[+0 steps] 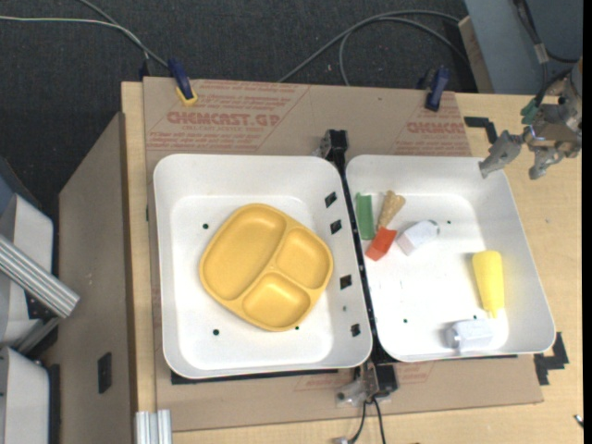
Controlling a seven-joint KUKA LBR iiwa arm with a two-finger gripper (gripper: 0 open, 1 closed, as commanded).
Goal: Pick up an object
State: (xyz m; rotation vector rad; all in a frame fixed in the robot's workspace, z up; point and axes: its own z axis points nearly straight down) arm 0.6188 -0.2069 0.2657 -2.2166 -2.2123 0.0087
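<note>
Nothing has been picked up yet. The end effector (pixel 518 154) is seen at the far right corner of the right white bin (pixel 527 248), with its two fingers spread apart and nothing between them. A long yellow plastic toy (pixel 488 282) is lying near the right side of that bin. A yellow plastic tray with three parts (pixel 266 266) is resting in the left white bin (pixel 176 248). Reaching down and grabbing are left to be done.

dark carpet floor (pixel 277 17), cables (pixel 83 12), brown bench board (pixel 231 109), blue clamps (pixel 180 80)
</note>
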